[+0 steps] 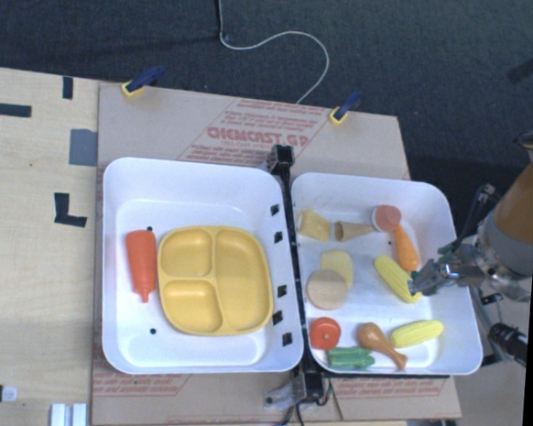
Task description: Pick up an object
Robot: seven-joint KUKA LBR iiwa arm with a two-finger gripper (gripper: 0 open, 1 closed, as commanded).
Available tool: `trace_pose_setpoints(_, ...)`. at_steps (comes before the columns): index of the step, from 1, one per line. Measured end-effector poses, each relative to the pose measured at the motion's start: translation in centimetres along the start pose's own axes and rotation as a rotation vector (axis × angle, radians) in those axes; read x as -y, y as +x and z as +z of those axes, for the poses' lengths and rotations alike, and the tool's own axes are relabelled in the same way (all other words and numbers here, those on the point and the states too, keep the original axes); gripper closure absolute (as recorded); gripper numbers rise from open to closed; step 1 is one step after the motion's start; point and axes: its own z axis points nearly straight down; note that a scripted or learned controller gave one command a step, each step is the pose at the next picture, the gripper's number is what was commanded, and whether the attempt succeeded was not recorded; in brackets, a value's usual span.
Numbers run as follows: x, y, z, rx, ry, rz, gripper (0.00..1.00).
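**binwatcher:** which piece sits closest to the end effector (424,281)?

**toyfood_fan:** the yellow corn cob (394,277), lying flat on a diagonal, just left of it. An orange carrot (406,250) lies right above the cob, nearly touching. A second corn cob (417,333) lies below it, apart, beside a chicken drumstick (382,342).

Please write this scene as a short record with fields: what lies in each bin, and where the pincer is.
left bin: yellow divided plate; orange-red carrot-like toy beside it
right bin: toy foods, among them two corn cobs, tomato, drumstick, green pod
pincer: over the right bin's right side, next to the upper corn cob
arm: enters from the right
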Motion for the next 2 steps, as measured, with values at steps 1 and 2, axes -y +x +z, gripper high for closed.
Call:
trace_pose_setpoints(1,-0.1,0.0,-3.9,0.0,0.0,0.0,1.0)
trace_pose_setpoints(2,0.7,5.8,-3.0,-0.003,0.005,-0.004,1.0)
